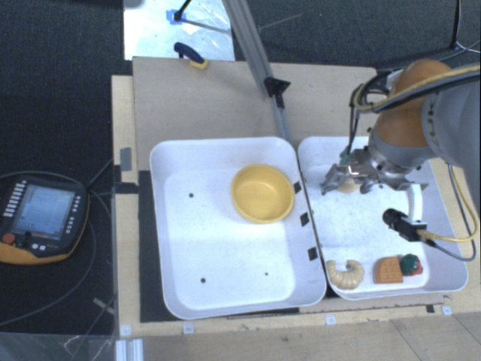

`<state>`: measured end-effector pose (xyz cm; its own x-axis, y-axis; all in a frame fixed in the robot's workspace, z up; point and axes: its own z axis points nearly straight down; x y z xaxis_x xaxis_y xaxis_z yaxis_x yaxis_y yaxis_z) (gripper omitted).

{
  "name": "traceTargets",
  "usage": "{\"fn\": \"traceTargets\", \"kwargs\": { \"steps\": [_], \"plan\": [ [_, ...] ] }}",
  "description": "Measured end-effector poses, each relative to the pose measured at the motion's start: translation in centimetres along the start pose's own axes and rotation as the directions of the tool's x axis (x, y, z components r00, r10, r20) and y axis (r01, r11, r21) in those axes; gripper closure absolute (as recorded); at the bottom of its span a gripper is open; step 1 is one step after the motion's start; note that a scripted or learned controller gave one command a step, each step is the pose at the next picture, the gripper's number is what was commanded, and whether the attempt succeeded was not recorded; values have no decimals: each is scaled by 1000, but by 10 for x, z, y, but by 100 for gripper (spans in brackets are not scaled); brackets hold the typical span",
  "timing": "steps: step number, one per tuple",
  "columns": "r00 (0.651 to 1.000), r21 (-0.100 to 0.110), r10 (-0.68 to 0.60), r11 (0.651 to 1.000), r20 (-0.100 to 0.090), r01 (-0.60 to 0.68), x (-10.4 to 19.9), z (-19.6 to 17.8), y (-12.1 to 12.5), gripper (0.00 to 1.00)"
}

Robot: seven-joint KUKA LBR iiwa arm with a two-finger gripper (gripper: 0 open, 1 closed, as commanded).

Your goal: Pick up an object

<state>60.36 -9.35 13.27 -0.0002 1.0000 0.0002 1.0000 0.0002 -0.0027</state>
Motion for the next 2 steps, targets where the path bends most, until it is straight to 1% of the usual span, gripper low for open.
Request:
{"fn": "traceTargets", "kwargs": {
  "steps": [1, 2],
  "plan": [
    [1000, 0, 0, 1000, 0, 0, 0, 44, -1, 0],
    [1000, -5, 0, 1000, 0, 0, 0, 32, 1, 100]
  ]
}}
